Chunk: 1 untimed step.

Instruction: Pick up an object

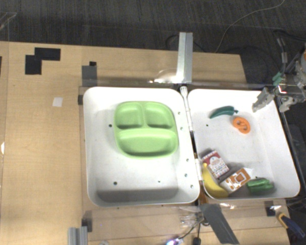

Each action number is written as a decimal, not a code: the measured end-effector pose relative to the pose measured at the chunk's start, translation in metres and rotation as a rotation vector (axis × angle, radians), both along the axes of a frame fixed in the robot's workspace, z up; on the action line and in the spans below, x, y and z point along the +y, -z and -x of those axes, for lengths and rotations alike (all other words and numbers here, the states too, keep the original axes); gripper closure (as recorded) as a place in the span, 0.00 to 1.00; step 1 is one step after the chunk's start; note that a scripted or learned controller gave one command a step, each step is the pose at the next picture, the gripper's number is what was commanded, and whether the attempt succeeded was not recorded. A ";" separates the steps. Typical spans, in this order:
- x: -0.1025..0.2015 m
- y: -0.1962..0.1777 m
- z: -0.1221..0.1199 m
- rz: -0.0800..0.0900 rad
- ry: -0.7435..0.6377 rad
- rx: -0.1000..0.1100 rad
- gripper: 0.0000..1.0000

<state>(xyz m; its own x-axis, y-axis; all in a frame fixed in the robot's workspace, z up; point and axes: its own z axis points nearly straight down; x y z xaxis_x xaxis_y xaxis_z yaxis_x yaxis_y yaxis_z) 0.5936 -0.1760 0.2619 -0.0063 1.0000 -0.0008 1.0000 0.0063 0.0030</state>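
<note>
front cluster: yellow banana (212,184), red carton (215,163), orange-and-white box (238,178), green pepper (260,186); packed together at near edge of right bin (275,152), banana against the divider, cartons touching or overlapping it.
mid bin: orange round piece (241,125) alone on bare floor, apart from the cluster.
behind it: dark green pod (223,112), long axis roughly left-right, just beside the orange piece, up-left of it.
left bin: green divided tray (145,128) lying flat in left bin (97,152); far from the hand, poor candidate.
hand: hand (269,98) at far right corner of right bin, over the rim; opening hard to read at this size, cannot tell open or closed; nothing seen between the tips.
key relation: orange piece and pod lie left of hand and slightly nearer the camera; orange piece closest, pod next, front cluster well apart.
likely target: orange piece, judged from nearness and clear space all round.
move needed: short travel left and toward camera, then descend.
risk: cluster items crowded, likely a messy grasp; pod narrow, needs closing across its short axis.
</note>
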 end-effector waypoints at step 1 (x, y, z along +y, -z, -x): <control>-0.014 0.108 -0.022 0.000 0.118 0.001 0.00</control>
<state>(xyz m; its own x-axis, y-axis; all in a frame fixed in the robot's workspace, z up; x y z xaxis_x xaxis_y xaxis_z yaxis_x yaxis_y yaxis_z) 0.6156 -0.1903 0.1539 0.1111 0.9938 -0.0007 0.9938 -0.1111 0.0022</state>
